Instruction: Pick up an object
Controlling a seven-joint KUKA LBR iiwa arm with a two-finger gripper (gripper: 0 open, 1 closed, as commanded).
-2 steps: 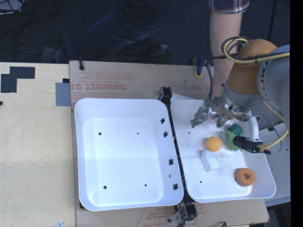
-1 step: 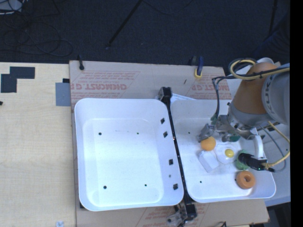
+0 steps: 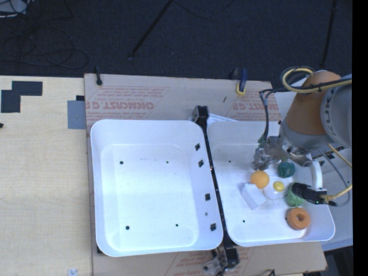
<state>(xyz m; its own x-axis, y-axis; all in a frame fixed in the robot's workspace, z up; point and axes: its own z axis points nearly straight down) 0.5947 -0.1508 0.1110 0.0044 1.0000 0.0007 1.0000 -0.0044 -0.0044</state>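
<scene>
Looking down, camera view: two shallow white plastic bins side by side; left bin (image 3: 109, 154), right bin (image 3: 236, 211).
Arm: grey KUKA arm with orange band (image 3: 307, 111) reaches in from the right, over the right bin's far side.
Gripper: metal two-finger gripper (image 3: 263, 158) low in the right bin, just above the small orange ball (image 3: 260, 179); finger spacing too blurred, cannot tell.
Candidates: orange ball, small yellow ball (image 3: 279, 186), dark teal lump (image 3: 286, 169), green toy (image 3: 294, 198), tan ring-shaped doughnut toy (image 3: 298, 218), pale translucent block (image 3: 252, 196), all clustered in the right bin.
Grasp: nothing seen between the fingers.
Progress: judged early; approach made, pick and lift left.
</scene>
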